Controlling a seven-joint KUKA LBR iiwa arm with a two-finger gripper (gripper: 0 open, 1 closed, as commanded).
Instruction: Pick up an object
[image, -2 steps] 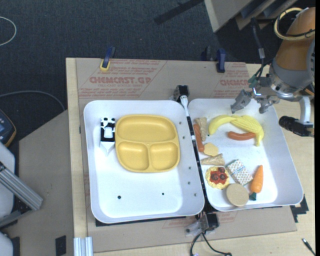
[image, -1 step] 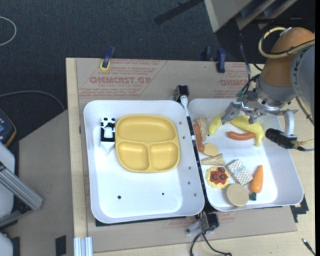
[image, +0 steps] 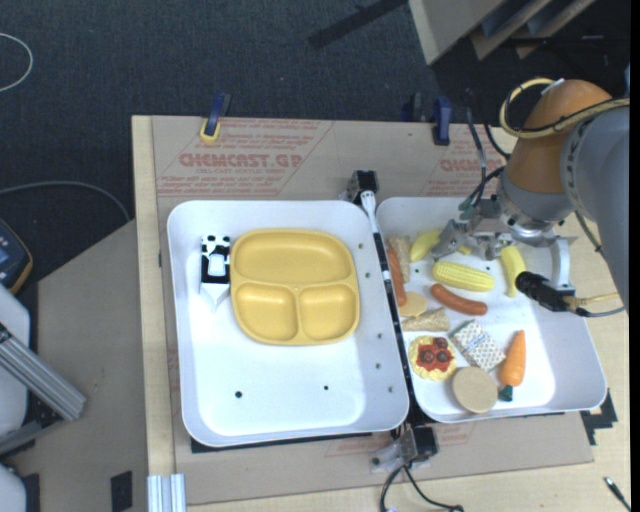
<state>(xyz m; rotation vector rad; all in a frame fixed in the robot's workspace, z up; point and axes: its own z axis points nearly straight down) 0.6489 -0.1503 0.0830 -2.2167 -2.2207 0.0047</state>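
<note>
Corn cob (image: 463, 274) near tool (image: 478, 236); board (image: 250, 160) lettered "CHEMCAST GP".

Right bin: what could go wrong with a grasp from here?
1. The toys are packed tight: the corn cob lies close to a sausage and a banana, so the gripper may nudge or catch a neighbour.
2. It hangs near the right bin back wall, so a descent could clip the rim.
3. Round items like the corn may roll away.

Left bin (image: 190, 330) holds a tray (image: 295, 284) — food toys (image: 462, 273) in right bin (image: 580, 375).
</note>
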